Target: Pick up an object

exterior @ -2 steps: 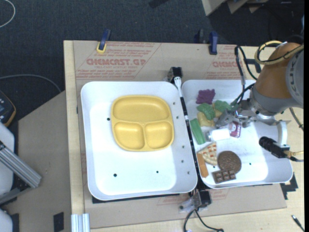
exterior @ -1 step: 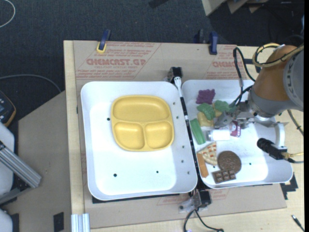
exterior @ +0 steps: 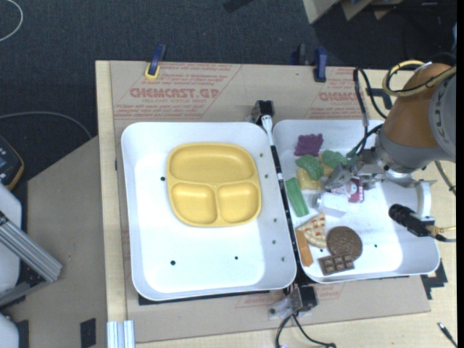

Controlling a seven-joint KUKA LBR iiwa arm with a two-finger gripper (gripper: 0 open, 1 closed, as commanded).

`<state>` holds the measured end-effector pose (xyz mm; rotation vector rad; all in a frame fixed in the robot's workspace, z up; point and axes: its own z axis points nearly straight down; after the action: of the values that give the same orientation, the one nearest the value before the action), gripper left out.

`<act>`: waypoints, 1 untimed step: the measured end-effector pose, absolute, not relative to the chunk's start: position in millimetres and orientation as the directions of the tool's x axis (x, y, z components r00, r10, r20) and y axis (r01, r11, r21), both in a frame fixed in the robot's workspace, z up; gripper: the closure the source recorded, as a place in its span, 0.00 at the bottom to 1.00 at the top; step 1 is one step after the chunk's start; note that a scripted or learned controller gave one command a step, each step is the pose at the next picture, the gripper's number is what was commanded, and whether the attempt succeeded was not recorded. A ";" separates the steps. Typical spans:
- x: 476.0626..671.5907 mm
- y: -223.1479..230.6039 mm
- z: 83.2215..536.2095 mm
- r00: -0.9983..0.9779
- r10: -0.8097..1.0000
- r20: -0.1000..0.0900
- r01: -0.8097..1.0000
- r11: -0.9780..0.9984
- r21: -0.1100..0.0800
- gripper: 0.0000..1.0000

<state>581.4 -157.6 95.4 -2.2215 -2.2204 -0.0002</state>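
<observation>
The right bin [exterior: 406,256] holds several toy foods. A purple grape bunch [exterior: 308,144] lies at its far left, with green leafy pieces [exterior: 313,167] just below it. A long green piece [exterior: 295,196] lies along the left wall. Nearer the front are a waffle-like piece [exterior: 314,232], a round brown cookie [exterior: 344,241] and a chocolate bar [exterior: 336,264]. My gripper [exterior: 343,180] is low over the middle of the pile, beside a pink piece [exterior: 356,193] and a white piece [exterior: 333,206]. What lies directly under it is hidden.
The left bin [exterior: 145,216] carries a yellow divided plate [exterior: 214,182]. The grey arm with its orange band [exterior: 413,118] reaches in over the right bin's far right side. Blue and yellow clamps sit on the bench's back edge.
</observation>
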 end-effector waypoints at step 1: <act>576.5 -156.6 140.6 0.000 1.000 -0.002 1.000 0.000 0.006 1.00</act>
<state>576.5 -156.6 140.6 -2.2256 -2.2249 -0.0038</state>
